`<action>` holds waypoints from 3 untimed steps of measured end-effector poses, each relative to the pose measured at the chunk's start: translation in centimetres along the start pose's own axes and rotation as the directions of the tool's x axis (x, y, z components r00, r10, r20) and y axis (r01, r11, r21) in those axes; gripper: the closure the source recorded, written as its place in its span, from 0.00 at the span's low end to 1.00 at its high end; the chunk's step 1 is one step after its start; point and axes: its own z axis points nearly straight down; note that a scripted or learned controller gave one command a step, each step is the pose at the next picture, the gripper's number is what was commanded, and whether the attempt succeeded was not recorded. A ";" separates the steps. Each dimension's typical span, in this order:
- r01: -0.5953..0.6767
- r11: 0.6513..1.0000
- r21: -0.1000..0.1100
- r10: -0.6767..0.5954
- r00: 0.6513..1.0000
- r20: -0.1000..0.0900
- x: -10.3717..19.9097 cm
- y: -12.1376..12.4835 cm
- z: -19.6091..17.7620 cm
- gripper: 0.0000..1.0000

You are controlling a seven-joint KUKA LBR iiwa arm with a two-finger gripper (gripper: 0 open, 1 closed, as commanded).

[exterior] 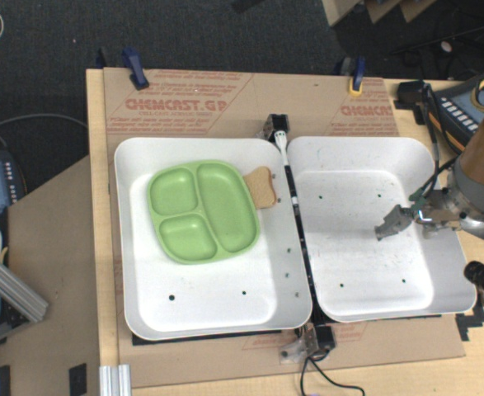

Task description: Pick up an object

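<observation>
Right now I have the gripper (390,223) low over the right-hand bin (365,299), near its right wall, with the arm (476,180) coming in from that side; whether the claw is wide or narrow I cannot tell from this slant, and I see nothing between its tips. What the coming move turns on, as I judge it, is that everything worth picking lies to the left of the claw, across the seam where the two bins meet. In the left-hand bin (200,304) sits a green divided plate (203,211), three compartments, lying flat, its longer side running roughly left to right with a slight tilt. Touching its upper right rim is a small tan piece (262,187), flat and squarish; what it is I cannot say. It is the nearer of the two to the claw, just beside the seam, yet still well apart from it. Both bins have smooth white floors with a few dark specks. Around the plate I have room below and to the left; the tan piece is hemmed between plate and bin wall.
</observation>
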 end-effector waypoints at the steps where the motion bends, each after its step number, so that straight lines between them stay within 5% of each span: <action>1: 0.000 1.000 -0.003 0.000 1.000 0.001 0.0 0.1 -1.1 1.00; 2: 0.005 1.000 -0.021 -0.005 1.000 0.004 2.6 -1.3 -21.5 1.00; 3: 0.002 1.000 0.006 -0.002 1.000 -0.002 4.6 -1.5 -14.8 1.00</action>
